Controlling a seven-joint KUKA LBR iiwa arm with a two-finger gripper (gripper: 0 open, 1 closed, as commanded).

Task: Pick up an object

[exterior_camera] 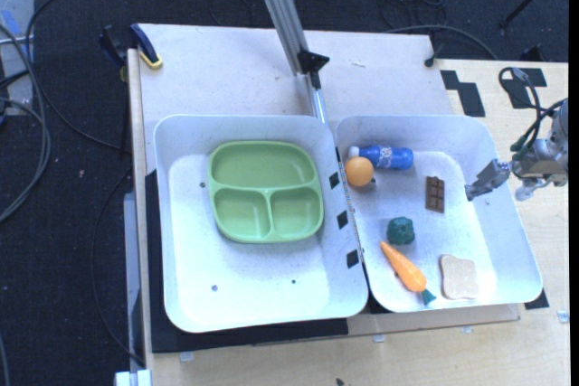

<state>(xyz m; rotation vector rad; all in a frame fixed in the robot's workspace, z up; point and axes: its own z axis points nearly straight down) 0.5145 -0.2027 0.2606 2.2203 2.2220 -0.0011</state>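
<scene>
We see the gripper (497, 179) at the right bin's (507, 221) right rim, near the chocolate bar (435, 193), but we cannot tell how it stands.

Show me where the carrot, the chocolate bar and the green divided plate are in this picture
carrot (403, 266): camera view, middle of its orange body, right bin.
chocolate bar (435, 193): camera view, centre of the brown slab, right bin.
green divided plate (265, 161): camera view, bare floor of its large upper compartment, left bin.
</scene>
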